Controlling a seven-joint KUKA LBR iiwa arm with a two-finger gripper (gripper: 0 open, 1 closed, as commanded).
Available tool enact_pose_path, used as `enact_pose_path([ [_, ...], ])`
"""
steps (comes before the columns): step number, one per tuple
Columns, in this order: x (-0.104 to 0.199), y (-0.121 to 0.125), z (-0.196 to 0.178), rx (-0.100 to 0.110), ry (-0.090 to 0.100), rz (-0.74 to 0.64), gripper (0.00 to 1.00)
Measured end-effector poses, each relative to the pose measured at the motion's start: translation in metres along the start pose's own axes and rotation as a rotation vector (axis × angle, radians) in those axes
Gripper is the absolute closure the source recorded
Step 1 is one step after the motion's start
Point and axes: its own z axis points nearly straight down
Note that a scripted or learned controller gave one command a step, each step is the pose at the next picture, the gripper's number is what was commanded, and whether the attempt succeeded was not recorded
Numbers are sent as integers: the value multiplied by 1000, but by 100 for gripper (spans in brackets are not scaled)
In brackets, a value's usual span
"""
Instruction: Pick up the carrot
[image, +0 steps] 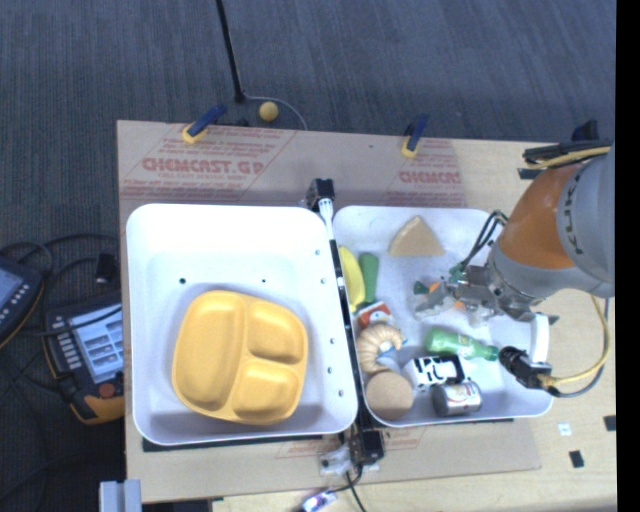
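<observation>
We see our gripper low in the right bin, fingers closed around the carrot. Beside it lie a green bottle and a can. The left bin holds a yellow tray. Both bins sit on a cardboard-covered bench over dark carpet.

Bench: light wooden board with red printed lettering along its far edge, standing on dark carpet. Two shallow white bins rest directly on it side by side and touching, the left bin reaching toward the left edge and near-left corner, the right bin toward the right edge. Two yellow-and-blue clamps grip the far edge, one near the far-left corner, the other right of middle.
</observation>
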Motion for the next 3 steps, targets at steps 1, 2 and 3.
enact_pose_path([
  [1,7,91,4,21,-5,202,0],
  [2,19,91,-6,33,15,198,100],
  [3,-8,47,0,-12,-5,-398,100],
])
